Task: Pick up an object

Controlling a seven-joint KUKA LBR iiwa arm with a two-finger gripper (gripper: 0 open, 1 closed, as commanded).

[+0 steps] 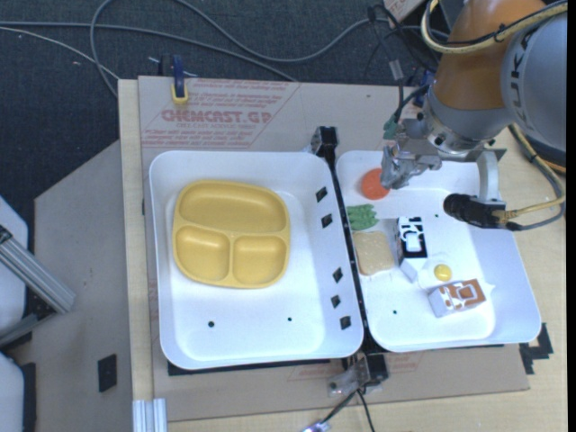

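The arm [486, 52] is being reached in from the right, its orange band bent over the far part of the right bin [513, 322], with the wrist pointed steeply down. The gripper [393, 180] is being held low over the far left corner of that bin, its tip just beside, perhaps touching, an orange round object [372, 185]. Whether the pincer is wide or narrow cannot be told.

A green object [361, 216] is lying just in front of the orange one, near the divider between the bins. A tan sponge-like block [375, 252] is being rested just nearer than that. A black-and-white box [412, 238] is lying beside the block, a small yellow object [442, 272] near it, and a white and orange carton [457, 297] toward the bin's front.

In the left bin [180, 340] a yellow divided tray [231, 233] is being borne, well apart from the gripper.
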